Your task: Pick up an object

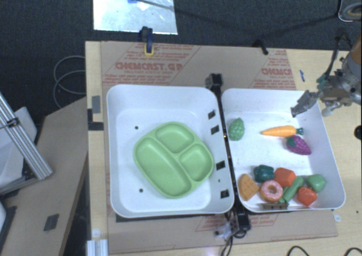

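The toy foods lay in the right bin [325,136], a shallow white tray with rounded corners. An orange carrot [279,131] lay on its side near the middle, its green tip pointing right, and a purple bunch of grapes [298,145] sat just below that tip. A knobbly green vegetable [236,129] rested apart from them by the bin's left wall. Along the near edge a cluster crowded together: a tan waffle-like piece [247,186], a pink-iced doughnut [271,191], a dark green piece [263,172], a red-orange piece [284,176], a light green piece [315,182] and a small red one [306,195], all smooth and plastic-looking.

The left bin [121,136] held a pale green divided plate [173,159], oval, with three compartments.

Both bins sat side by side on a desk [169,63] covered by printed brown cardboard.

The hand [310,104] hung over the right bin's far right corner, well above the carrot, tilted and carrying nothing. Its fingers seemed slightly spread, though at this angle that was hard to confirm. The grey arm [348,82] entered from the right.
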